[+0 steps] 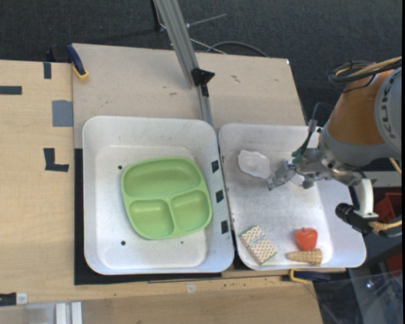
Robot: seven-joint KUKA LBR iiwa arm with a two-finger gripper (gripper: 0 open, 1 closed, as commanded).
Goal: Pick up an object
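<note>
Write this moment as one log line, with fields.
end effector: over right bin | nearest: pale clear wad | grasp: none seen | left bin: green divided plate

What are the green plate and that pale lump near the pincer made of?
The green plate looks like moulded plastic: one even colour, a smooth, slightly glossy face and rounded dividers between three sections. The pale lump, beside the pincer in the right bin, looks whitish and crinkled, perhaps translucent plastic or wrap; the picture leaves that open.

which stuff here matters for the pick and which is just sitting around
In play: gripper over the right bin; pale crumpled object beside it; patterned block; red toy; tan cone.

Lying about: green divided plate in the left bin; yellow clamp.
</note>
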